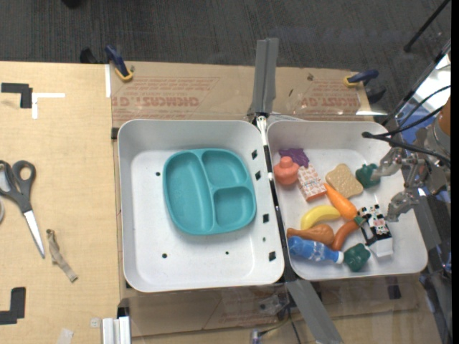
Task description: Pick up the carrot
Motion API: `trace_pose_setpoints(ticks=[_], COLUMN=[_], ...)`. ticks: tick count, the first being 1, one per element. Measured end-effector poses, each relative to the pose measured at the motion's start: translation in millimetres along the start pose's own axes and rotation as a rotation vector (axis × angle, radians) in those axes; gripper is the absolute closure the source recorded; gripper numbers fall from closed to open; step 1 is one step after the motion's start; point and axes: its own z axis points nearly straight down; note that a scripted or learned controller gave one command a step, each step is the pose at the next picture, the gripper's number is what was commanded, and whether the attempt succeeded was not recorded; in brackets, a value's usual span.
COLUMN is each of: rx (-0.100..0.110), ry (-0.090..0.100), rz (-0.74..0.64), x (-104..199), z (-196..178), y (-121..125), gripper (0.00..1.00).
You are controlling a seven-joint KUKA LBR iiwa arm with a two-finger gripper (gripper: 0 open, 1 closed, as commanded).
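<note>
Camera view: carrot [341, 201] lying in right bin [409, 264], just right of banana [320, 215], long axis slanting upper-left to lower-right. Gripper [399, 185] right of carrot, near bin's right wall, holding nothing; finger opening impossible to tell.

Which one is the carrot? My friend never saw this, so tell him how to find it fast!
Look in the right white bin, the one full of toy food. Near its middle, the carrot lies slanted between the bread slice and the yellow banana. It is a plain bright orange cone.
</note>
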Motion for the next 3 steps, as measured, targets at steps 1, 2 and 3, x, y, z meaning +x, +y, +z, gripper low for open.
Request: trace_pose_setpoints(ticks=[1,2,3], rx=[0.002,0.004,0.002], ry=[-0.011,-0.017,-0.001], rz=[0.096,0.092,0.476], x=[-33,-36,-77], z=[104,95,-37], y=[32,33,58], gripper=[0.00,1.00,1.00])
